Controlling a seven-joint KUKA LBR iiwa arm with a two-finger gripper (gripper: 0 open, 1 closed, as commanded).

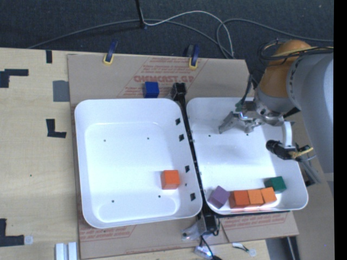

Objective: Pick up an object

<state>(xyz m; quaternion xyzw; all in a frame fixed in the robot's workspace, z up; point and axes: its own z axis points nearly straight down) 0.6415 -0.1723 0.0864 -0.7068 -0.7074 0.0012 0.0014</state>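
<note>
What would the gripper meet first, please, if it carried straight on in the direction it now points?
The gripper points toward the view's left, low over the right bin. It would likely meet that bin's bare floor or left wall first; its height is unclear. No block lies on that line.

You have two bins of smooth white plastic with a soft sheen, the right bin [217, 161] under the bare-metal gripper [230, 124] and the left bin [108, 145] well off to its left, both resting on a matt brown cardboard sheet [162, 75] printed in red. The blocks look matt and smooth: below the gripper lie a purple block [218, 196], an orange row [252, 197] and a green block [277, 184], with an orange cube [170, 179] down to its left. Behind the bench, you see dark, rough carpet [65, 10].
</note>
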